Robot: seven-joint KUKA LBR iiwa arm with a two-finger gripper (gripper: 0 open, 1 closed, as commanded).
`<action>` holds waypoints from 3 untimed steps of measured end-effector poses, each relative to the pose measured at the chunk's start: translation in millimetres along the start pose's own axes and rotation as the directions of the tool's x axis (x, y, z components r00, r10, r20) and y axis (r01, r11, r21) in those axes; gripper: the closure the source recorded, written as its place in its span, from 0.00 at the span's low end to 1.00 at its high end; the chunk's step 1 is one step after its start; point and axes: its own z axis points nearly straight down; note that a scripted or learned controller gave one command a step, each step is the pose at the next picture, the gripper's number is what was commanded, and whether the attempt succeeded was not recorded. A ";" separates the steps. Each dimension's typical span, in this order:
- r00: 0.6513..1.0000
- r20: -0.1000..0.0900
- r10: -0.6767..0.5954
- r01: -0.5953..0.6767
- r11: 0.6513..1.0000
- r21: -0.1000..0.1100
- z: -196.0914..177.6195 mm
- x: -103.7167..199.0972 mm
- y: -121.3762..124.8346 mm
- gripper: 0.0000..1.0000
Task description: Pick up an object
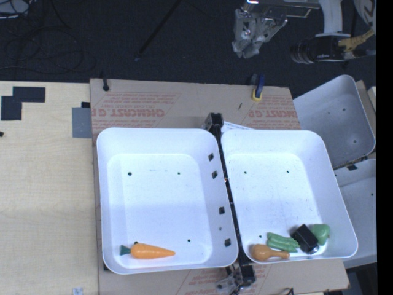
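An orange toy carrot (151, 251) with a green top lies at the near left corner of the left bin (110, 165). In the near right corner of the right bin (319, 158) sit a tan pear-shaped toy (268, 253), a green bean-pod toy (282, 242), a black block (305, 238) and a green rounded toy (320, 231), all close together. My gripper (247, 43) hangs high at the top of the view, beyond the far edge of the bins, far from every object. Nothing shows between its fingers.
Both bins rest on a cardboard sheet (184, 106) on the bench. A blue and yellow clamp (258, 87) stands at the cardboard's far edge. A grey metal plate (338, 112) lies right of the right bin. Cables lie on the dark floor behind.
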 end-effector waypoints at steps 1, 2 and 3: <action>1.000 0.001 0.003 -0.003 1.000 0.000 0.3 72.9 0.7 1.00; 1.000 0.002 0.004 -0.004 1.000 0.001 0.6 123.4 1.3 1.00; 1.000 0.003 0.008 -0.008 1.000 0.000 0.3 146.0 2.0 1.00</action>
